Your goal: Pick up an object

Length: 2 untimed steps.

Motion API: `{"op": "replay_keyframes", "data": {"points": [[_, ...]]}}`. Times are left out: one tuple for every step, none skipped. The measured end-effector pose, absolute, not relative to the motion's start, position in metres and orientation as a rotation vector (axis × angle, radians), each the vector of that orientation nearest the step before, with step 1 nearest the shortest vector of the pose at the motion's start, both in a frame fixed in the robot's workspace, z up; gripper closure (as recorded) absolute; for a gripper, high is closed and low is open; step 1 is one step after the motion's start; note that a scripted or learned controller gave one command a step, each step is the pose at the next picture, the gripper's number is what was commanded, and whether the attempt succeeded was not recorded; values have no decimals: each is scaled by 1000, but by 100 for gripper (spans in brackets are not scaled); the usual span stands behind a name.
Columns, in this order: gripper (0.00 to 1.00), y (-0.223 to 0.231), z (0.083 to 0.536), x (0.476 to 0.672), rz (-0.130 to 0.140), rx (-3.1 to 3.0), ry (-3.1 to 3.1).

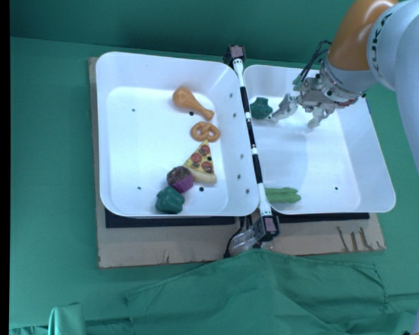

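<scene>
Camera view: nearest, the left bin (126, 82) holds a green pepper (170, 201), cupcake (180, 179), pizza slice (201, 163), pretzel (204, 131) and drumstick (191, 101); the right bin (363, 180) holds green beans (282, 195) and, farther, a dark green piece (260, 107), beside the gripper (298, 116) with fingers spread, holding nothing

Two white bins (126, 68). One chicken drumstick (191, 102), one pretzel (204, 131), one pizza slice (200, 162), one cupcake (180, 179), two green peppers (170, 201), one bean pod (282, 195).

The left bin (119, 75) holds a drumstick (191, 101), pretzel (204, 130), pizza slice (201, 163) and cupcake (180, 179); the right bin (363, 173) holds beans (282, 195).
</scene>
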<state>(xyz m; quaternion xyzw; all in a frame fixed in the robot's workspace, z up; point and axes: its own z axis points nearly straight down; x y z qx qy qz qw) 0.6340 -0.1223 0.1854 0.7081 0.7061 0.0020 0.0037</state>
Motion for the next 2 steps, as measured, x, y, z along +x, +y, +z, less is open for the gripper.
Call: {"op": "replay_keyframes", "data": {"points": [[100,-124,200,637,18,2213,2200],[100,-130,250,645,7,2218,2213]]}}
